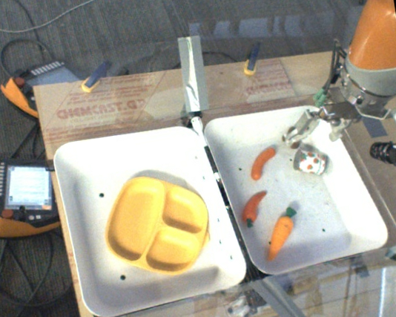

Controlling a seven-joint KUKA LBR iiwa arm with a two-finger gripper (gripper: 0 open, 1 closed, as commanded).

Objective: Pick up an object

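Camera view, far left: handheld pendant [20, 197], lit screen, orange-grey casing, off the bench; cardboard sheet [136, 100] behind, faint red print, roughly "CHEMCAST", hardly legible; left bin [91, 285], smooth white plastic, holding yellow three-compartment tray [158, 223], glossy, rounded; right bin [361, 236]: two orange-red chilli shapes [262, 162] [253, 207], carrot toy [281, 231] with green top, small white spotted object [310, 164]; gripper [306, 128] just above that white object, fingers narrowly spread, gripping nothing.
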